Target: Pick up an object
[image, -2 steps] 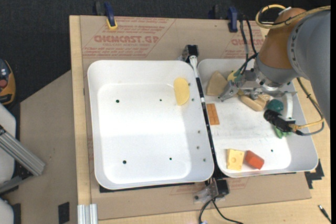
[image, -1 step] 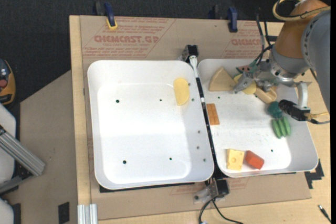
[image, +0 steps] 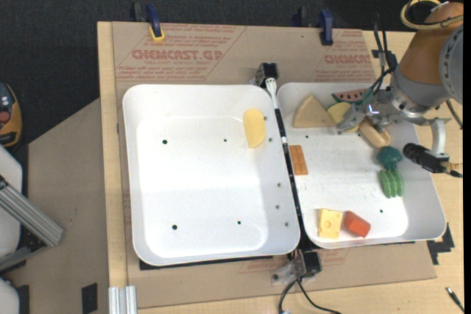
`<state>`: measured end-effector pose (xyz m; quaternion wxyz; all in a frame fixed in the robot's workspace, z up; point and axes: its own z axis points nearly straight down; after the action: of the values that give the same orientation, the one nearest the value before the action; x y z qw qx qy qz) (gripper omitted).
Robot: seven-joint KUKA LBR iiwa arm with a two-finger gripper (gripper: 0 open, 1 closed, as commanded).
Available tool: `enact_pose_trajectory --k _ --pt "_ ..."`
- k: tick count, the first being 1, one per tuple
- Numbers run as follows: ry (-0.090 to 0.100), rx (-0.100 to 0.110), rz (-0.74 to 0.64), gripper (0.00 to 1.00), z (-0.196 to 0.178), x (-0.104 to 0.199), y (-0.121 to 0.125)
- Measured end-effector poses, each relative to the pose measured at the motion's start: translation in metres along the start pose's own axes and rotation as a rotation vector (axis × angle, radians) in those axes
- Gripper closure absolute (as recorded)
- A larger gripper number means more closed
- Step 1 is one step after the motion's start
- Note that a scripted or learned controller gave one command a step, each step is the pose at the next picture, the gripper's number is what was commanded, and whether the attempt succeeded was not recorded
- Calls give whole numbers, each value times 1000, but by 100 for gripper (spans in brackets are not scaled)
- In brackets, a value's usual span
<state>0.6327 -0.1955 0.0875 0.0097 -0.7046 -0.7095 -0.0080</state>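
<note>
tool [image: 358, 121] low in right bin [image: 423, 220] – grip unclear (fingers hidden), beside tan wedge [image: 312, 114]

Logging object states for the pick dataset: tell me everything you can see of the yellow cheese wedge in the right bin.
The yellow cheese wedge looks like a small toy block, pale yellow with a few darker hole marks on its face, seemingly plastic or foam. It lies flat on the floor of the right bin near the front edge, closer to the divider side. An orange-red block sits right beside it, seemingly touching it. The tool is far off, at the bin's back.
</note>
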Motion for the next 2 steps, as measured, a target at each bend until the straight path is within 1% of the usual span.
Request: enact_pose_trajectory --k 1,2 --pt "-22 -8 -2 100 -12 -5 1" --pt "-31 -24 3 100 -223 29 2"
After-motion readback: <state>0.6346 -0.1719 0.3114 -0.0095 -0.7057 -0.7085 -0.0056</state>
